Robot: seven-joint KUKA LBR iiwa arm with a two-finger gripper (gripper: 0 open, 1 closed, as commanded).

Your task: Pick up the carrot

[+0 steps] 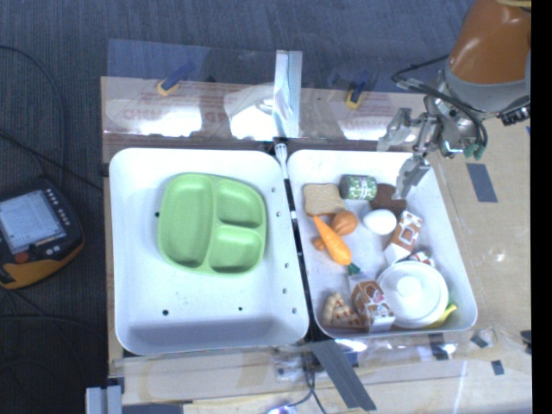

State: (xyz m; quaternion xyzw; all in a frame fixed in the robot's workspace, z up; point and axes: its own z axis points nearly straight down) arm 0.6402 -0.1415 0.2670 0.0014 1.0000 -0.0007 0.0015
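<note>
Camera view tells you nothing is done: carrot (pixel 332 241) lies in the right bin (pixel 457 231); hand (pixel 412 172), upper right, spread, grips nothing.

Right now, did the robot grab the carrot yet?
Not yet. The carrot lies in the right bin, beside the bread slice. The gripper hangs over the bin's far corner, apart from the carrot, with nothing between its fingers. Left to do: reach the carrot, grip it and lift.
</note>
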